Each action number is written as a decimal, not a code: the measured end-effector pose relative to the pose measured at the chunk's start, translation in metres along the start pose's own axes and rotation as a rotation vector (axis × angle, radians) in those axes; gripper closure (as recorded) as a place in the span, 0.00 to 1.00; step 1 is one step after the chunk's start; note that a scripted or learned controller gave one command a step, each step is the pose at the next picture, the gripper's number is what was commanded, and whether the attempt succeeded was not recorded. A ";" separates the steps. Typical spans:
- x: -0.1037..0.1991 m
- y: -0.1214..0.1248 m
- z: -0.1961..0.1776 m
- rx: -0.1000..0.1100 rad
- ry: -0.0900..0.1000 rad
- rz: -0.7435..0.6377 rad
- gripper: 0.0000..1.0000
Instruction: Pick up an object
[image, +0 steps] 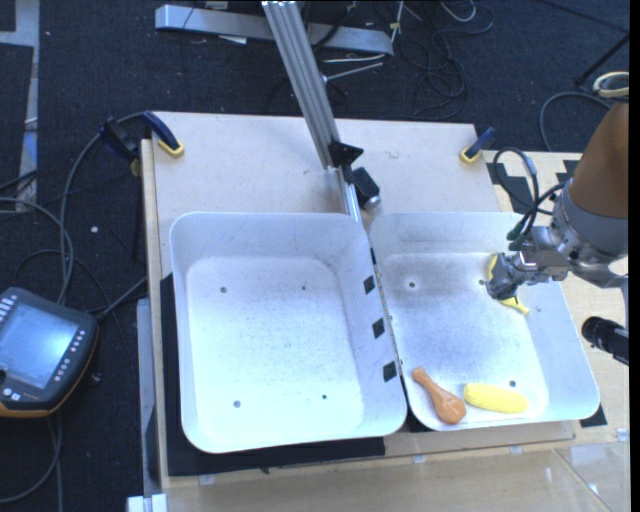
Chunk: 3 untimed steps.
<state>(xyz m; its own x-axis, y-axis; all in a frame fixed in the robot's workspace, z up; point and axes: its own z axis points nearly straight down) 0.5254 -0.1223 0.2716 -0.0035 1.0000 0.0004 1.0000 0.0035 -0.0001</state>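
The gripper (503, 283) hung low near the right bin's (560, 345) far right edge, grip undiscernible; next, lift and check.

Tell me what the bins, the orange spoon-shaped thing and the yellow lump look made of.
Bins: likely thin moulded plastic, matte white with grey scuffing and rounded, formed corners.
Orange spoon-shaped thing: probably plastic, smooth and evenly coloured, though wood can't be ruled out.
Yellow lump: seemingly plastic or rubber, uniform bright yellow with a soft sheen; too small to be sure.
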 end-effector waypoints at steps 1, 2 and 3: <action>0.051 0.015 0.000 0.000 0.000 -0.002 1.00; 0.098 0.022 0.015 0.001 0.000 0.000 1.00; 0.148 0.020 0.028 0.001 0.000 0.000 1.00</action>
<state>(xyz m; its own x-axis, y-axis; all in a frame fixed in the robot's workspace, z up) 0.5447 0.0254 0.2433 -0.0039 1.0000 0.0003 1.0000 0.0039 -0.0012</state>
